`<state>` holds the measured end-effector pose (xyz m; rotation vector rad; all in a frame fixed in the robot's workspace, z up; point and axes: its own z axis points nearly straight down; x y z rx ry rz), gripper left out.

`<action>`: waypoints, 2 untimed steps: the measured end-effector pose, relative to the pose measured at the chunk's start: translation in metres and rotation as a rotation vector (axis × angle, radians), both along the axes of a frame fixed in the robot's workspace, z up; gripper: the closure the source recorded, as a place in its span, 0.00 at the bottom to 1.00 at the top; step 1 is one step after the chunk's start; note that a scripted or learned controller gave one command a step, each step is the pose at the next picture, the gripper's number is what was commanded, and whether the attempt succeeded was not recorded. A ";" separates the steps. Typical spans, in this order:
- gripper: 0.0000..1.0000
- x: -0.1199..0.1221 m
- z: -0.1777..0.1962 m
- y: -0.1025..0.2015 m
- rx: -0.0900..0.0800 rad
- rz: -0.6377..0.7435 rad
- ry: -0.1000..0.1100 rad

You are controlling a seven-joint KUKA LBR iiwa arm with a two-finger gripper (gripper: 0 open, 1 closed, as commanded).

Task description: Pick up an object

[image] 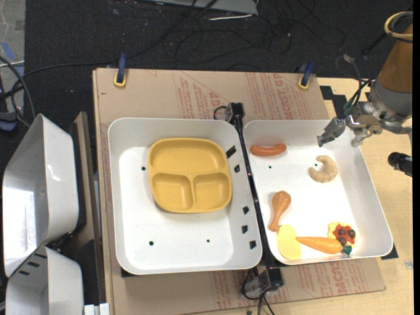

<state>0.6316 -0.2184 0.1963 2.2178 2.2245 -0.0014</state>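
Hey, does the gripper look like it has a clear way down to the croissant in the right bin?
Probably yes. The gripper hangs over the right bin's upper right corner, and the croissant lies just below it in the view, apart from the hot dog and drumstick, nothing on top.

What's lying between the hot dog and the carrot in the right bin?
In the camera view, the drumstick lies between the hot dog and the carrot, with the yellow slice at its lower end.

yellow tray [190, 174] | white bins [131, 241] | orange carrot [319, 244] | red-orange sausage [268, 150] | tan croissant [324, 168]
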 end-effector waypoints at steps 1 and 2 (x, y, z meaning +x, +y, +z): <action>0.00 0.000 0.000 0.000 0.000 0.000 0.000; 0.00 0.003 -0.044 0.005 0.001 0.001 0.003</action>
